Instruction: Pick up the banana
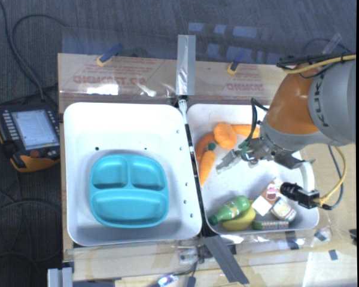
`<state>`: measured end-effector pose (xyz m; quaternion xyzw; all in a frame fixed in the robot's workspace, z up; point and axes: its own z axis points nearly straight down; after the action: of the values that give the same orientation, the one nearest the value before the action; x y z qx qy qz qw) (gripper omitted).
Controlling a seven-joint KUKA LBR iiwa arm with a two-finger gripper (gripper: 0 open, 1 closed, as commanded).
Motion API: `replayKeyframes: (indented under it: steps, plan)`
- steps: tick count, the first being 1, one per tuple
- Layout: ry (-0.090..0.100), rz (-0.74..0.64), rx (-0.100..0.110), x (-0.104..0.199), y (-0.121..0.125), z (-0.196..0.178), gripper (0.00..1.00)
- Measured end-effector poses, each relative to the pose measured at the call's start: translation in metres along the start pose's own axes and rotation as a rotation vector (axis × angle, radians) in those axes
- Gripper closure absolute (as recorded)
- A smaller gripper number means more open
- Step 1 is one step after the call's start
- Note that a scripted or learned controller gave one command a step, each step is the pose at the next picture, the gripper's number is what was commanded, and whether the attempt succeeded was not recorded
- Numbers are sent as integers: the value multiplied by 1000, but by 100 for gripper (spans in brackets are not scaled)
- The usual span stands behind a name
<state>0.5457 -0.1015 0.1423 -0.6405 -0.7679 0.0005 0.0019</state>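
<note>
Your two-finger gripper (230,158) hangs open and empty by the orange carrots (207,160) in the right white bin (311,220). The curved yellow banana (242,220) lies untouched at the bin's near edge, beside a green bottle (231,209). The pick is not started.

So there's just one camera, mounted up above the worktop (323,253) and looking down at a bit of a slant rather than dead straight. It sits far enough back that both white bins fit in full, the left bin (78,160) and the right bin (194,115) side by side across the middle. You also get the cardboard backing (137,73) along the top and some dark carpet (24,40) around it, with a handheld pendant (25,133) on the floor at left. The arm (311,103) comes in from the right side of the frame.
</note>
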Motion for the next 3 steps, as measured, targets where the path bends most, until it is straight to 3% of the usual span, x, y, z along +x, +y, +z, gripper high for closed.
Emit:
replayKeyframes:
  steps: [1,2,3]
  plan:
    - [0,4,-1,39,-4,-41,0]
    - [-1,50,2,92,-47,-40,0]
    - [-4,148,-1,136,-18,-104,0]
